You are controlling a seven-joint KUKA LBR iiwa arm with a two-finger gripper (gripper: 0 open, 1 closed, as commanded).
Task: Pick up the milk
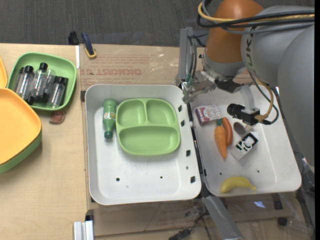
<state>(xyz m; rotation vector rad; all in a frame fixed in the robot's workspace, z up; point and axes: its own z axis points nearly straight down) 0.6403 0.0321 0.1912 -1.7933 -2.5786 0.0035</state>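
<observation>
- Far left of the tabletop (55,184) there's a stack of orange plates (17,129) and a small green tray (42,79) holding some dark-capped bottles, well away from the action.
- Left bin (100,184) has a green bottle (109,117) lying right beside a green divided plate (147,125).
- Right bin (280,179) is where the job is: the milk (207,114), a little pink-and-white carton, lies flat near the bin's upper left corner, just beside a carrot (221,136). A black-and-white box (246,144) and a banana (237,184) sit further down.
- The tool (192,86) hangs near the divider between the bins, just up-left of the milk. Can't tell whether it's released or clenched.
- Progress looks like basically zero: carton is on the bin floor, nothing gripping it. Descent, grasp and lift are all left.
</observation>
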